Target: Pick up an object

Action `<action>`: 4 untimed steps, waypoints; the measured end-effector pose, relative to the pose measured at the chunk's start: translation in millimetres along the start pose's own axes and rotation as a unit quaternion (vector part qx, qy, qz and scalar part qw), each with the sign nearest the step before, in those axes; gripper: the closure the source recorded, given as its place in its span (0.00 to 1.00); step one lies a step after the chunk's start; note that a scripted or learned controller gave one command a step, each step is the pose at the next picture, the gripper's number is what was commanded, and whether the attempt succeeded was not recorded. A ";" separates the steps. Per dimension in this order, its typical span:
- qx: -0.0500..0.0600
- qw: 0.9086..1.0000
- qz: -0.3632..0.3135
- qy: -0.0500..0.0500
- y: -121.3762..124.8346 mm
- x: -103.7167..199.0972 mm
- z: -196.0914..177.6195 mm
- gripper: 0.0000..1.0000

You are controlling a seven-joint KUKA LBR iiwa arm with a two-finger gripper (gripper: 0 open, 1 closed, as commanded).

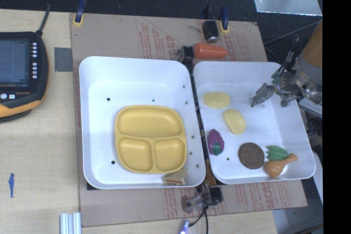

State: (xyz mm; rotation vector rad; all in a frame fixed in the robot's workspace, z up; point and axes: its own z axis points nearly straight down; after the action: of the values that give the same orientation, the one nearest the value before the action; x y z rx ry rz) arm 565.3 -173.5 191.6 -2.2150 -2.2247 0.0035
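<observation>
**Camera view: gripper poised over the right bin**

Camera view: the gripper (267, 94) is seen above the right bin (290, 172), its fingers spread and empty. Two yellow pieces (217, 100), a brown disc (251, 155) and a drumstick (279, 164) are seen lying left and nearer.

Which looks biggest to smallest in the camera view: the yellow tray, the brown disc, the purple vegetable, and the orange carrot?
1. yellow tray, by far the largest
2. orange carrot
3. brown disc
4. purple vegetable

The carrot and disc look close, so their order is unsure.
</observation>
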 end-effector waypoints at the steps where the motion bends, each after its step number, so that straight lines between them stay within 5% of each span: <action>1: 0.000 1.000 -0.001 0.000 72.3 68.9 54.4 0.00; 2: 0.001 1.000 0.000 0.000 4.5 72.3 95.4 0.00; 3: -0.001 1.000 0.001 0.000 76.6 69.7 99.3 0.00; 4: 0.001 1.000 0.000 0.000 4.6 68.2 100.2 0.00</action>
State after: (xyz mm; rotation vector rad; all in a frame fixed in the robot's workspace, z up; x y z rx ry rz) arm 569.3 -105.3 91.4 -2.2143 -2.2244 0.0056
